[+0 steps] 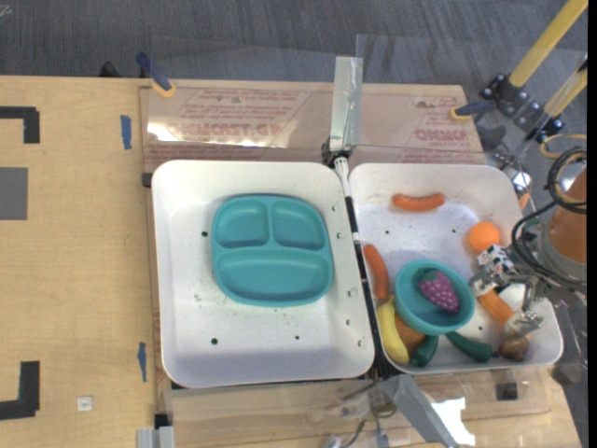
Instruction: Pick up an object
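From my feed the arm (571, 241) shows its orange band, looped by black cables. Below it sits a metal gripper (511, 292), silvery with dark speckled patches, its thin fingers (528, 320) bare steel and wire-like.

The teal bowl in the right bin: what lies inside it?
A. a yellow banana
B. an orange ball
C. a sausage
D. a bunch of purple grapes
D. The teal bowl holds a bunch of purple grapes; the orange ball sits apart near the bin's right side, the yellow banana lies beside the bowl at its lower left, and the sausage lies near the bin's far wall.
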`<state>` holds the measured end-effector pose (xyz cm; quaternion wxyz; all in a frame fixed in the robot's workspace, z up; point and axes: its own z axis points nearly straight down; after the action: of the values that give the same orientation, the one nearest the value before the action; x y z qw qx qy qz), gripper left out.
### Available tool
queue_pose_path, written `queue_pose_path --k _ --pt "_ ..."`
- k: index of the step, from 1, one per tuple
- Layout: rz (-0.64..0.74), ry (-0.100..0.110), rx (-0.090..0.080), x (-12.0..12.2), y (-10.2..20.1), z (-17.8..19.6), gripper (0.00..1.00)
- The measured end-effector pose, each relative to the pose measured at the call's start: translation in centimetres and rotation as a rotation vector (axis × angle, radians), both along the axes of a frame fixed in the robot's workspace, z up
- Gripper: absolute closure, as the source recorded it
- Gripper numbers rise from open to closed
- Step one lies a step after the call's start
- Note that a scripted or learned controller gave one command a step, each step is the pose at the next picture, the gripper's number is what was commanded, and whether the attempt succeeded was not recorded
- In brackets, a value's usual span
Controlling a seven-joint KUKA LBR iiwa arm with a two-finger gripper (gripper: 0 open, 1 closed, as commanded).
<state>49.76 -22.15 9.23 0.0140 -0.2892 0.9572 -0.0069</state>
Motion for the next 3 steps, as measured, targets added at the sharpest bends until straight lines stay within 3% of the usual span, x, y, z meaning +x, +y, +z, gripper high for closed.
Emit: queue_pose_path --k 1,2,3 --pt "0.045 0.015 0.002 -0.5 0.0 -0.3 0.0" --pt "0.38 0.02 -0.002 7.6 1.2 -0.4 0.0" --pt "0.329 0.022 -0.003 4.2 2.7 -0.3 0.0"
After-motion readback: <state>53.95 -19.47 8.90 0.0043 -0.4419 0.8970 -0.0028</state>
